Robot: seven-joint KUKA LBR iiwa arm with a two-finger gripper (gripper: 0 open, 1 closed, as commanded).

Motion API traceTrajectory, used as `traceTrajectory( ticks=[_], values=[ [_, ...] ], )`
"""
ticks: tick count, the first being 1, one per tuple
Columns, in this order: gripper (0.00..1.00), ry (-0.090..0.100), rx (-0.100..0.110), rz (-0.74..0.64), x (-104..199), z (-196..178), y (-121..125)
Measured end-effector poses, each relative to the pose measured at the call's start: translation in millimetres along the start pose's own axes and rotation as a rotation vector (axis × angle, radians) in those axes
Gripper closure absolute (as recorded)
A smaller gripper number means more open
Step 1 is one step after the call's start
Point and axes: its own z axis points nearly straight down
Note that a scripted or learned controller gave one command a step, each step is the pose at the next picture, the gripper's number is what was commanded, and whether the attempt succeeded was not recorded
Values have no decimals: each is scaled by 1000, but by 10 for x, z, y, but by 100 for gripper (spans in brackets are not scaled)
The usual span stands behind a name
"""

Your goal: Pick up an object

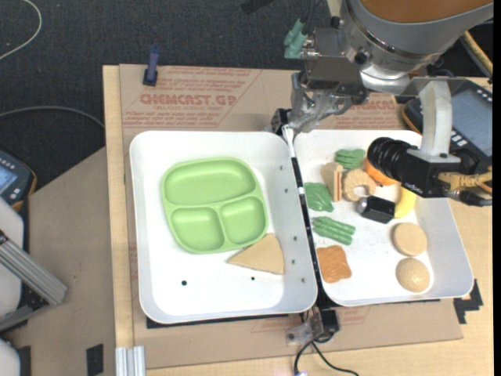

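My gripper (302,122) hangs over the back end of the ridge between the two white bins, with nothing seen in it. The left bin (149,233) holds a green divided plate (211,204) and a tan wedge (260,255) at the plate's front right corner. The right bin (454,249) holds several small items. Among them are green pieces (333,229), a green leaf shape (318,197), an orange-brown slab (334,263), two round tan biscuits (409,239) and a small black block (376,209). All of these lie nearer the front than the gripper.
A yellow piece (405,200), an orange piece (381,176) and a pale biscuit (358,185) are partly hidden under the arm's bracket. A blue clip (151,65) sits on the cardboard sheet (203,100) behind the left bin.
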Motion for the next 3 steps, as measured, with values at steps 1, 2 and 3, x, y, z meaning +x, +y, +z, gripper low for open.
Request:
traceTrajectory(
  ticks=[1,2,3],
  values=[
    [100,-8,27,-9,765,389,-28],
    [100,-7,18,3,715,473,750],
    [100,-15,42,0,654,2488,-113]
  ],
)
